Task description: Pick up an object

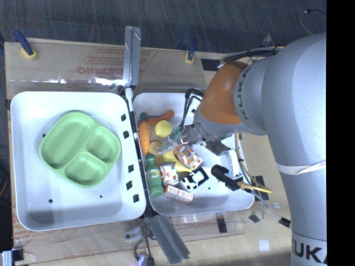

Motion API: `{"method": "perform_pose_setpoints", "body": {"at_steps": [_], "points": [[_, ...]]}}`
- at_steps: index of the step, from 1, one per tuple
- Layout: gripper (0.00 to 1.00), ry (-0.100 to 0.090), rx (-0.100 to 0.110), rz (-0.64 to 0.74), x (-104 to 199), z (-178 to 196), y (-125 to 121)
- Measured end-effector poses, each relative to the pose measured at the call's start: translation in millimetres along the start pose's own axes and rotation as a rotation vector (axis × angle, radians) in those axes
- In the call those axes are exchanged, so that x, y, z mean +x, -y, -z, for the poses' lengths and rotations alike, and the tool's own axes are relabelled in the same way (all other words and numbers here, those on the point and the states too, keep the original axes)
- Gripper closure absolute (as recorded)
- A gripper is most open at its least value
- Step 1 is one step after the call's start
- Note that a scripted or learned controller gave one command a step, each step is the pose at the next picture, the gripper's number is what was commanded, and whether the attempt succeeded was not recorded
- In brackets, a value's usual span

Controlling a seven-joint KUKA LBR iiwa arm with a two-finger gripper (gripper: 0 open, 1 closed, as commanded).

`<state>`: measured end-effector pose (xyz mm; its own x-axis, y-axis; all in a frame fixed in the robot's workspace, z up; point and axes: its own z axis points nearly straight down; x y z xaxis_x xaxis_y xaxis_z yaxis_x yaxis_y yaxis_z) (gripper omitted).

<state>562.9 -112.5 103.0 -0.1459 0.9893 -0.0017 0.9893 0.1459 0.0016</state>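
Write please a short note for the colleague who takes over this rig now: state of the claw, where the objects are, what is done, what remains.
Claw: low in the right white bin, over the pile; the grip itself cannot be judged from this view.
Objects: orange carrot, yellow ball, green bottle and small printed cartons lie in the right bin. The green divided plate lies in the left white bin.
Done: nothing visibly lifted.
Left: grasp one object and raise it.

The divided plate (80,147) lies in the middle of the left bin (28,204). In the right bin (222,201), a carrot (144,137), a bottle (153,179), a lemon (163,128) and small cartons (187,158) crowd its left edge, the carrot behind the bottle.
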Motion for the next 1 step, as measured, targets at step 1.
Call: {"method": "perform_pose_setpoints", "body": {"at_steps": [1], "points": [[1.00, -0.003, 0.003, 0.136, 34.6, 88.8, 8.3]]}}
